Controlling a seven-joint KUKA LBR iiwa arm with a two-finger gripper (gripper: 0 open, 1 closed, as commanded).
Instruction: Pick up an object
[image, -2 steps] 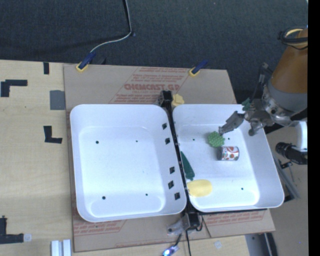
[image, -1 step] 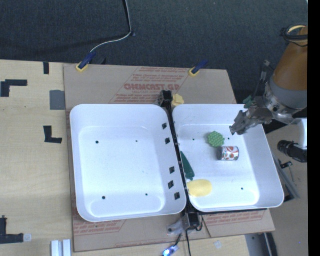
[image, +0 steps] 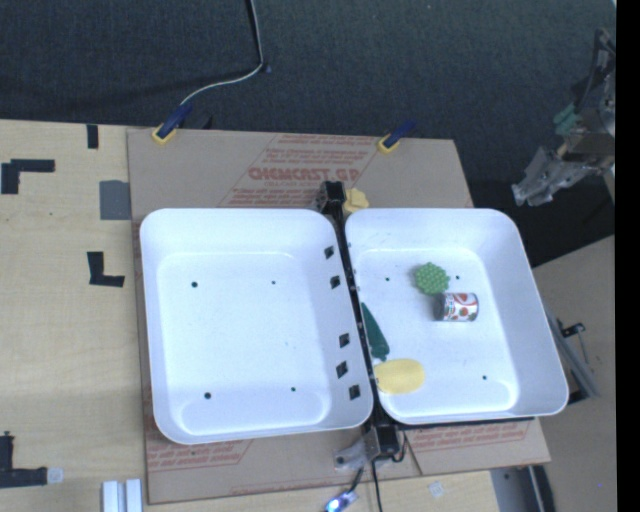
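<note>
A: What is lying in the right bin (image: 520, 260)?

B: Along its left wall a dark green piece (image: 375, 333) is resting, a yellow lump (image: 400, 376) just below. Toward the middle, a green knobbly ball (image: 431, 277) is touching a small red-and-white can (image: 460, 307).

A: And the gripper (image: 545, 185)?

B: It is hanging outside that bin, beyond its upper right corner, carrying nothing.
</note>
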